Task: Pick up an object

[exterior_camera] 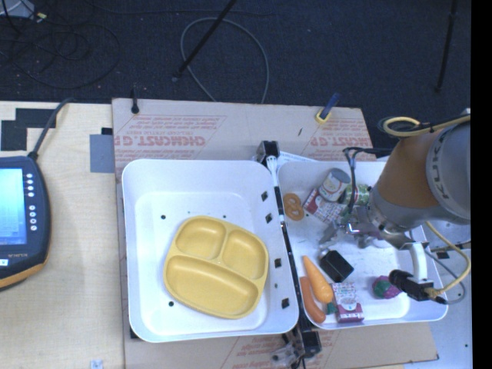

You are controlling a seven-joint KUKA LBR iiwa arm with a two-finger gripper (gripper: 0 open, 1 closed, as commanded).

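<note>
In the right bin [400,310], a small flat black block [336,265] lies tilted beside an orange carrot [317,279], just below the gripper [344,233]; its fingers' state cannot be told.

Teach pendant [19,215] on bench, left

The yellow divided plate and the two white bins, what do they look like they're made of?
The yellow divided plate looks like moulded plastic: one even colour, rounded compartment ridges, a soft sheen. The left white bin and the right white bin also look like plastic, smooth and slightly glossy with rounded corners. Thin painted metal can't be ruled out.
</note>
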